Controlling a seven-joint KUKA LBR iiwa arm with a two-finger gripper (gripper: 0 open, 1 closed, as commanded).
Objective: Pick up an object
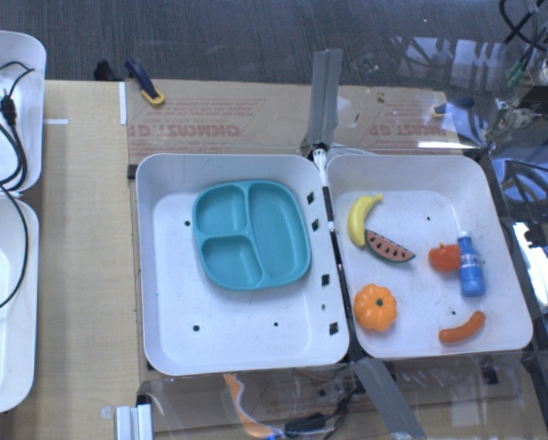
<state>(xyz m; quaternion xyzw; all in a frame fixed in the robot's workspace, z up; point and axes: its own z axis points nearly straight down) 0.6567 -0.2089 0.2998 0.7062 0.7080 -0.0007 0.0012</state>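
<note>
From my remote station I counted two white bins. The left bin (164, 319) held one teal divided plate (252, 234). In the right bin (494, 246), one banana (361, 216), one watermelon slice (389, 247), one pumpkin (375, 307), one orange fruit (444, 258), one blue bottle (470, 266) and one sausage (462, 327) lay right of that plate. I could not tell the gripper's state.

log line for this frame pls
stage: pre-grasp | left bin: teal plate | right bin: banana, watermelon slice, pumpkin, blue bottle, sausage

Right bin (494, 200) — banana (361, 218), watermelon slice (389, 247), pumpkin (375, 307), bottle (470, 266), sausage (462, 327).
</note>
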